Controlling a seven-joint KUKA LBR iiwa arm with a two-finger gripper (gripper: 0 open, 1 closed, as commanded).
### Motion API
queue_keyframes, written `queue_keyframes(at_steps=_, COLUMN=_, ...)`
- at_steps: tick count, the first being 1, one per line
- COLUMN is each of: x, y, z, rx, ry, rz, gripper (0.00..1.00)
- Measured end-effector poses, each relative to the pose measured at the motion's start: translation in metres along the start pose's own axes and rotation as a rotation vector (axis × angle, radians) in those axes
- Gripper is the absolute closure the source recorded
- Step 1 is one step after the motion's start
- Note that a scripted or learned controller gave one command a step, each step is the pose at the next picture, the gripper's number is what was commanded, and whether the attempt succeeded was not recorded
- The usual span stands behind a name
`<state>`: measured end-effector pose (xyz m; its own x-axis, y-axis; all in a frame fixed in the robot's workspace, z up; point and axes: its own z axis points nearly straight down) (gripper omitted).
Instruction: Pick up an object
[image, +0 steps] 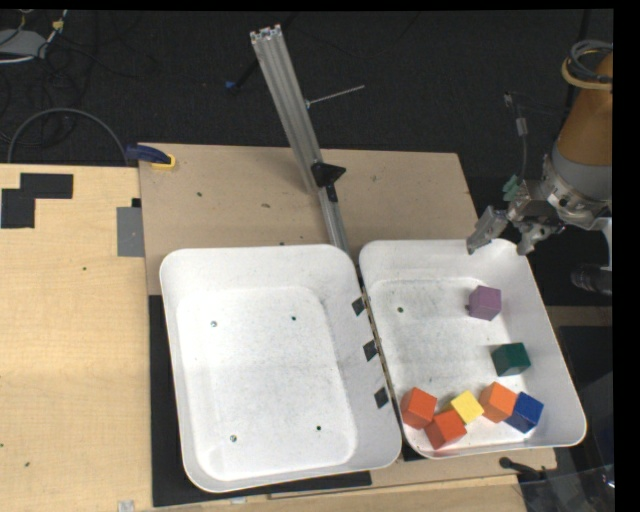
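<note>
Purple cube (485, 302) lies apart below seemingly spread gripper (504, 236)

You can see the arm (585, 130) go off the right edge, so its upper part is cut off; the red block (447, 427) hides behind the yellow block (467, 407) a bit; the blue block (525, 412) covers a corner of the orange block (498, 400); the cables (30, 40) at top left are too dark to make out.
</note>
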<state>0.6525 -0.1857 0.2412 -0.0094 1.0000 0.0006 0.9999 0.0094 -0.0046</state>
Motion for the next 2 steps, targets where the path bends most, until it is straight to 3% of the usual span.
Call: queue_keyframes(at_steps=2, x=0.0001, y=0.0000, z=0.0000, rx=0.001, ry=0.000, rz=-0.002, gripper=0.00)
